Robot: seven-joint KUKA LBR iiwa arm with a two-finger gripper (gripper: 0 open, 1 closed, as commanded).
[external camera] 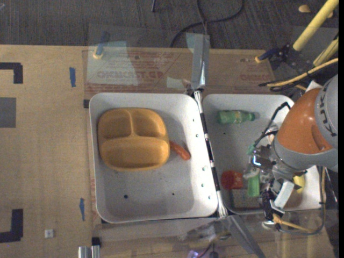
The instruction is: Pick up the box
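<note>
Claw point(257, 183) low in right bin point(236, 102), over green box point(252, 186) beside red thing point(232, 179); grip state impossible to tell. Green bottle point(235, 116) near far wall. Yellow tray point(132, 138) and carrot point(180, 151) in left bin point(156, 203).

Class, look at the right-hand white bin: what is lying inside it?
Inside the right bin lie a green bottle near the far wall and a red item low on the left. The arm covers the bin's right part, hiding whatever lies beneath.
</note>
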